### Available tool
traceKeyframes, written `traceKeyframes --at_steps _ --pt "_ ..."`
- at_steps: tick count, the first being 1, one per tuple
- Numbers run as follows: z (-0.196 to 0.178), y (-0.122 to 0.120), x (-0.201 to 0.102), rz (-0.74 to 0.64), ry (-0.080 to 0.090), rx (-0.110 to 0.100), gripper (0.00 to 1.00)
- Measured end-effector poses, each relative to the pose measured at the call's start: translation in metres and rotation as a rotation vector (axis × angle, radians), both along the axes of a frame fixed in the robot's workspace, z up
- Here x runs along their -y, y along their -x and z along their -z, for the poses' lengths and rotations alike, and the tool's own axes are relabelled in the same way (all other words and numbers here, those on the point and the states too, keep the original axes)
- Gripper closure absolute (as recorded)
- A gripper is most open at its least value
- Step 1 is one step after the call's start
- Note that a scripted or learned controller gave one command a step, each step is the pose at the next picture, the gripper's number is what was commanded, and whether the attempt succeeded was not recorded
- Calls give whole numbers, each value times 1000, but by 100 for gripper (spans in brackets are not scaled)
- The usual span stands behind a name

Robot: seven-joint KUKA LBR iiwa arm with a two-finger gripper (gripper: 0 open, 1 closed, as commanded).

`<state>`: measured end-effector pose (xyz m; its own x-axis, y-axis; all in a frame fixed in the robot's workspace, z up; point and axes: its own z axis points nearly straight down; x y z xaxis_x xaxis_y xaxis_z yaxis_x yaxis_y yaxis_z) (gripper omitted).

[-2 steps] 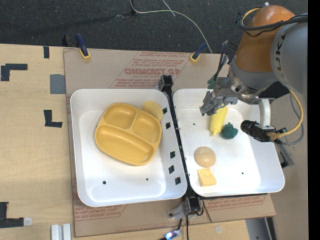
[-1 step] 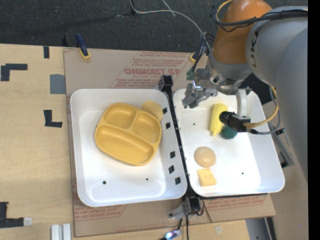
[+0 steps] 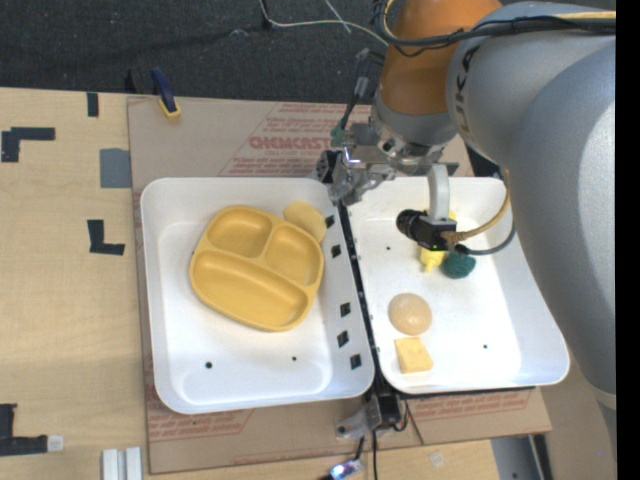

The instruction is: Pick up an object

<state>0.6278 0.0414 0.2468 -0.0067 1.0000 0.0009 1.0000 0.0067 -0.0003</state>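
My gripper [image 3: 347, 174] hangs over the far end of the divider between the two bins, with the orange wrist band above it. In the right bin [image 3: 520, 318] lie a pale round ball [image 3: 409, 313], a yellow block [image 3: 413, 354], a small yellow piece [image 3: 432, 259] and a dark green lump [image 3: 459, 265]. The left bin [image 3: 170, 338] holds a yellow divided plate [image 3: 258, 265], and a small pale yellow piece [image 3: 305, 218] touches its far right rim. Nothing is visibly held.
Both bins rest on a cardboard sheet [image 3: 280, 143] on the wooden bench. A blue and yellow clamp [image 3: 165, 92] sits at the cardboard's far left corner. The grey arm covers the right side above the right bin.
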Motion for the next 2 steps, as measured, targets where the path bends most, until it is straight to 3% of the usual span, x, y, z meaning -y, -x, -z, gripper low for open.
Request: traceKeyframes --at_steps 1,2 --pt "18 -23 -47 1 1 -1 100" --pt "17 -22 -44 4 2 -1 0"
